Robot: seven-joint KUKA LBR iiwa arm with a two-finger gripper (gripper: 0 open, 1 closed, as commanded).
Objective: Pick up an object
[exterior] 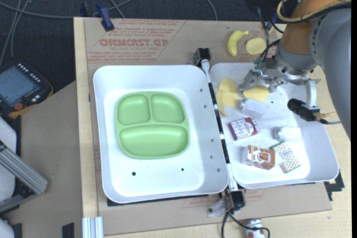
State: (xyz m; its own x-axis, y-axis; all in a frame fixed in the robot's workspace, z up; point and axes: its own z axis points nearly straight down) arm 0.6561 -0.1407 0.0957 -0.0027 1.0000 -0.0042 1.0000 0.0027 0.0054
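From my desk I see the claw [257, 82] low in the right bin [318, 167], its grip hidden so I cannot tell, a yellow piece [256, 93] just under it (packets nearer me), and it may skid aside.

Arm [334, 36]: smooth grey casing, rounded
Band [304, 22]: glossy orange, above the wrist
Wrist [293, 58]: grey ring, metal fittings beneath
Cable [287, 3]: yellow loop beside the band
Gripper [262, 82]: metallic, small
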